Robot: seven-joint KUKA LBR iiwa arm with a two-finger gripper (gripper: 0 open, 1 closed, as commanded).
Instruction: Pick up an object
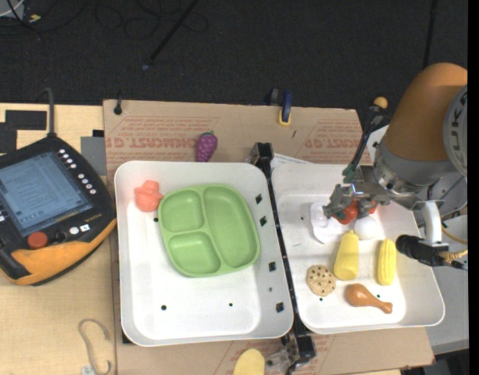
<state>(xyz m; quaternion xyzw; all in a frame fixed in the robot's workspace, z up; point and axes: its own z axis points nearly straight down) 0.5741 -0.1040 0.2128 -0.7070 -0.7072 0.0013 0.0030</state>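
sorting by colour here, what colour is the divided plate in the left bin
Light green. The divided plate shows clearly in the camera view, lying in the left bin.

A teach pendant [44, 201] lies left of the bins.

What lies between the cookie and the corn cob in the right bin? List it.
In the camera view, the yellow block stands between the cookie and the corn cob; the chicken drumstick lies just below that stretch.
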